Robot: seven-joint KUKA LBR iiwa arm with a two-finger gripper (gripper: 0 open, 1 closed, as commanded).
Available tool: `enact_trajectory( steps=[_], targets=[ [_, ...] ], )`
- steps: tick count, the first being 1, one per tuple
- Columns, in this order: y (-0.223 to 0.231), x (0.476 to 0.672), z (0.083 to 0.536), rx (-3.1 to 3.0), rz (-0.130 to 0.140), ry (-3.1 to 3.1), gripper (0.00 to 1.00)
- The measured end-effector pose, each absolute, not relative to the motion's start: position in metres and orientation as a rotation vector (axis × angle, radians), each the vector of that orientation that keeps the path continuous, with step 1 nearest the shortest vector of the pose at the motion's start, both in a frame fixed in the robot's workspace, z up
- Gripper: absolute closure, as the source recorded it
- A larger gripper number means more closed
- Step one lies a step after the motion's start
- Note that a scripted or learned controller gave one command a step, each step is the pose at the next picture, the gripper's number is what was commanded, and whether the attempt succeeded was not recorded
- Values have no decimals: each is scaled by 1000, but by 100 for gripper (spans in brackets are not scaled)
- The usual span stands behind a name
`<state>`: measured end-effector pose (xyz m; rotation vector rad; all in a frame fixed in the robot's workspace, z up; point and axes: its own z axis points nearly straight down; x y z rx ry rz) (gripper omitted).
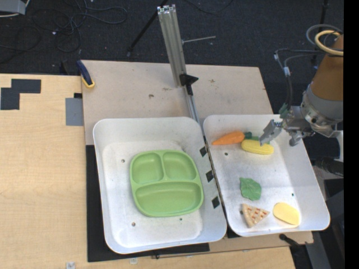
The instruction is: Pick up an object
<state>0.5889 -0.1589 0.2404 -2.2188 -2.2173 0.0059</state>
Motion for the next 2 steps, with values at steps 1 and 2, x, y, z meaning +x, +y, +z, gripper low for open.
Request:
enact_trajectory(
  steps=[1, 2],
  targets=[
    [-157, 578, 185, -2217, 7, -2216, 0],
    [-158, 578, 120, -2217, 7, -2215, 0]
  ],
)
